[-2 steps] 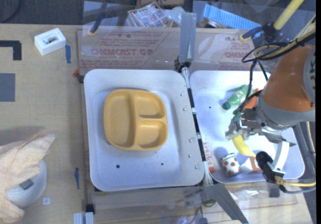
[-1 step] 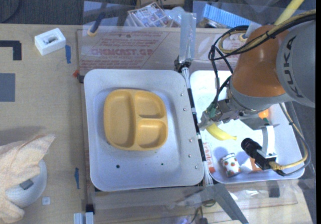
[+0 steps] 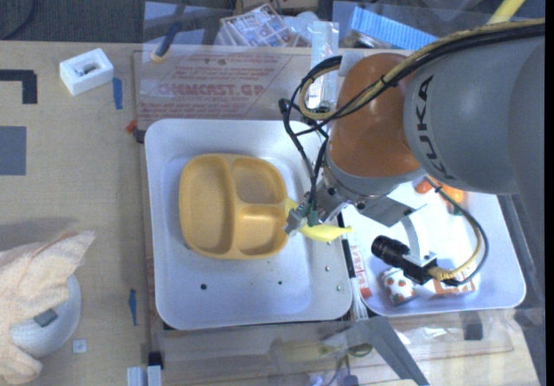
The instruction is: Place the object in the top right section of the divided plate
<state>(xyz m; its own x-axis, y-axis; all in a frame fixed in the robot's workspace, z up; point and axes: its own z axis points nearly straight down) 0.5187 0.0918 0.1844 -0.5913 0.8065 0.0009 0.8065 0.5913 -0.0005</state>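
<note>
Yellow divided plate (image 3: 232, 205) sits in the left white bin (image 3: 251, 289), upper-left part of it, three sections visible. Arm reaches in from the right, orange band above the wrist, black cables looping beside it. Tool (image 3: 305, 218) hangs just off the plate's right rim, near the seam between the two bins. A small yellow object (image 3: 325, 233) (banana-like, curved) pokes out right under the tool, touching or nearly touching it; cannot tell how far the tool is parted or whether it truly grips the piece. Object lies outside the plate, beside its right edge. Right bin (image 3: 506, 280) holds a die-like spotted cube (image 3: 399, 288) and small orange bits.
</note>
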